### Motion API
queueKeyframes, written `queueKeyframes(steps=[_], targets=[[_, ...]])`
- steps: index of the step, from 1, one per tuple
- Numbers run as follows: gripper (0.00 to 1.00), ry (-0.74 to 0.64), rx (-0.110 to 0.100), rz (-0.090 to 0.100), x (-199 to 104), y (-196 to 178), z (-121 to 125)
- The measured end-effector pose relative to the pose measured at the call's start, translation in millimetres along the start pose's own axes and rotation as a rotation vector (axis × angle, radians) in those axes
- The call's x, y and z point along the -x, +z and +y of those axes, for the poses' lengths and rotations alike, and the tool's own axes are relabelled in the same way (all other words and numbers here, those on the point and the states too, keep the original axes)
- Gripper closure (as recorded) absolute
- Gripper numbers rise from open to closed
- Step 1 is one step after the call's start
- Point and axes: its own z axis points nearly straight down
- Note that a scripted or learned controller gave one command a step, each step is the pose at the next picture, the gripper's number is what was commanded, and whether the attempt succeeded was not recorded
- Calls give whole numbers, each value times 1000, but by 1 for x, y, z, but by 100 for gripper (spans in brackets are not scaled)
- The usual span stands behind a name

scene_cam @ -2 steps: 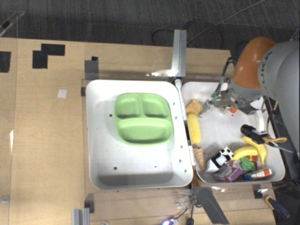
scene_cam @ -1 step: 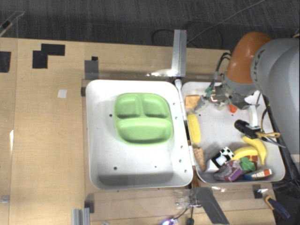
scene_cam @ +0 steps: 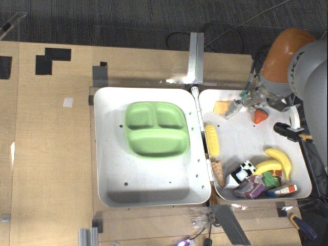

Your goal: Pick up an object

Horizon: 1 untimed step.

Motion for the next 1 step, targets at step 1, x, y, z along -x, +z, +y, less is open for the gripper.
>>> queueKeyframes(steps=[1], targets=[[100,-6,-3,1,-1,-12,1]])
